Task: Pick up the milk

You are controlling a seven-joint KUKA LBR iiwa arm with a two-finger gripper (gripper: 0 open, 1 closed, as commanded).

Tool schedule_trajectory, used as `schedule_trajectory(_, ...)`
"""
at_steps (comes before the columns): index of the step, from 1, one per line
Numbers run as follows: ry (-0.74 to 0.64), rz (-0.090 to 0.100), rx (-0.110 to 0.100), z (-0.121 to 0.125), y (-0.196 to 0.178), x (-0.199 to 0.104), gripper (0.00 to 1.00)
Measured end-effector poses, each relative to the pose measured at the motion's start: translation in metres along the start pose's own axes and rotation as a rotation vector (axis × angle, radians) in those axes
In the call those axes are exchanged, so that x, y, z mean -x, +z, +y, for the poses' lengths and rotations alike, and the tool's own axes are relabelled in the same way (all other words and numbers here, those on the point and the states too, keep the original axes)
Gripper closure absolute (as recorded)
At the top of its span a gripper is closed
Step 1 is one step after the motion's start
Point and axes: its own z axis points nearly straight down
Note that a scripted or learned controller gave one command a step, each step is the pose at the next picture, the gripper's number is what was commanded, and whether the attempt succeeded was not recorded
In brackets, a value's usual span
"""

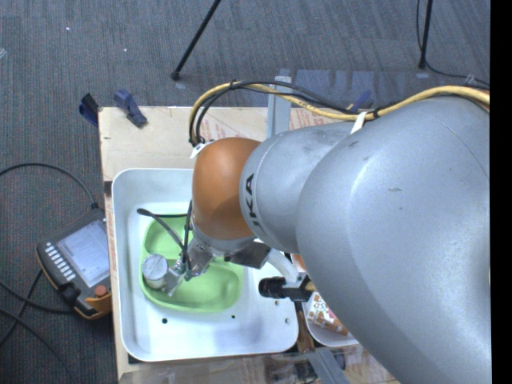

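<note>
Pincer [178,282] over green bowl [212,293], left bin [128,214].

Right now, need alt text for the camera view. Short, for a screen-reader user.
A large grey KUKA arm with an orange band reaches from the right into the left white bin, its gripper down at a green bowl-like container beside a small silvery can-like object. The arm hides most of the right bin; a handheld pendant lies on the carpet at left.

two white bins [132,326] [320,338], one green bowl [212,294], one silver can [155,270], one arm [360,214], one pendant [76,262] on the floor, two blue clamps [128,106] [88,109], two stand legs [200,30] [426,22]
</note>
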Motion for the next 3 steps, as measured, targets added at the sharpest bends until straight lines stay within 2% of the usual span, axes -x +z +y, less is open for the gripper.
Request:
schedule_trajectory(1, 0.003, -0.013, 0.001, -0.001, -0.012, 0.007, 1.00)
schedule_trajectory(2, 0.024, 0.006, -0.006, -0.067, -0.105, -0.029, 1.00)
schedule_trajectory(3, -0.062, 0.004, -0.004, -0.071, -0.275, -0.023, 1.00)
